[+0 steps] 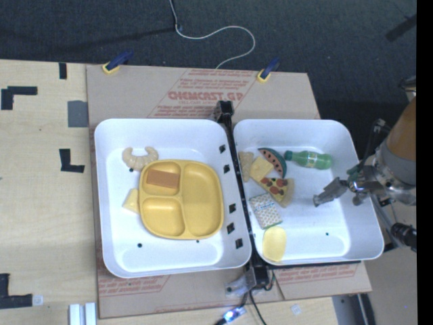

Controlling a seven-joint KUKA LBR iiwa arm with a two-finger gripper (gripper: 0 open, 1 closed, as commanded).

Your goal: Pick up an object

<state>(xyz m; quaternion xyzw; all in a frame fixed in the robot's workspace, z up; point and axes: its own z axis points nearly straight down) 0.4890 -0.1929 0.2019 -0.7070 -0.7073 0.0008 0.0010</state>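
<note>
Jaws are hard to read: the gripper (323,196) is hanging over the right bin (338,246) at its right side, dark fingers pointing left, and whether they are spread or closed cannot be told. Nothing is showing between them.

Just left of the tip, bare white floor is lying between it and the toys. Those are sitting in the left half of the right bin. One green bottle (308,158) is lying on its side at the far end, long axis running left to right, cap end pointing left. One watermelon slice (273,161) is curving just left of it. One pizza slice (277,188) is lying nearer, touching one yellow wedge (260,170). One checked packet (266,212) is lying nearer still, long axis running near to far, and one pale yellow disc (274,243) is resting against the near wall.

Further left, the left bin (111,249) is holding one yellow divided tray (196,205). One brown slab (162,178) is sitting in the tray's far-left compartment. One tan croissant (138,157) is lying just beyond the tray, and one small yellow wedge (130,200) is touching its left edge.

Both bins are resting side by side on a cardboard sheet (203,93).
</note>
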